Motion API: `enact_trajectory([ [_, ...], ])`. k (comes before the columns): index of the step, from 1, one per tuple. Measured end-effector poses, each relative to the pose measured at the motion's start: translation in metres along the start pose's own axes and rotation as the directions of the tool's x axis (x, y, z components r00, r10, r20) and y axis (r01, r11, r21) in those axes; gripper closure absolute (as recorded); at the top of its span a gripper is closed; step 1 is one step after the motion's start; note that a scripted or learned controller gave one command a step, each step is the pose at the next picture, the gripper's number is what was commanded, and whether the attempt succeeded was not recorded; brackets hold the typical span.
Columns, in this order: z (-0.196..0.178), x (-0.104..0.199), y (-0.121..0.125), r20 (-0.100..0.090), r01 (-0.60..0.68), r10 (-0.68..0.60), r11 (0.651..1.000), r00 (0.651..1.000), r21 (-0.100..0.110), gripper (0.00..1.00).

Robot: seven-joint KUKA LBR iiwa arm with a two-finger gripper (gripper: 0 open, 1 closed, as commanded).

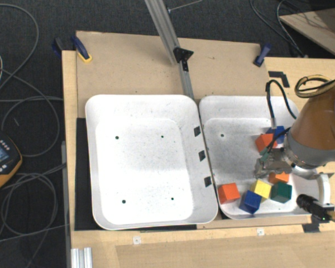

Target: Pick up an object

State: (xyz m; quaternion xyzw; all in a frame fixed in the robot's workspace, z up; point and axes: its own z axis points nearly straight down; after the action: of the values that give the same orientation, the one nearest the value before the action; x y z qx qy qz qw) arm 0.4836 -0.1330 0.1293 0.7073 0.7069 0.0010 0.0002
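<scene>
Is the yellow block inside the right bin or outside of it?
Inside. The yellow block lies on the floor of the right bin, near its front edge, between the blue block and green block.

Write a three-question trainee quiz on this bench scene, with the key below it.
1. True or false: all the blocks lie in the right bin.
2. Which block lies nearest the divider between the bins? A. yellow block B. orange block C. green block
3. Fill in: the gripper hangs just above the ___ block.

Key
1. True; the left bin shows bare white floor.
2. B
3. Yellow, with the blue block lower left of it.
</scene>
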Motion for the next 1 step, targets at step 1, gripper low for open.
enact_trajectory([
  [1,-0.0637,0.0000,0.0045,0.003,0.003,-0.003,1.000,1.000,-0.006,1.00],
])
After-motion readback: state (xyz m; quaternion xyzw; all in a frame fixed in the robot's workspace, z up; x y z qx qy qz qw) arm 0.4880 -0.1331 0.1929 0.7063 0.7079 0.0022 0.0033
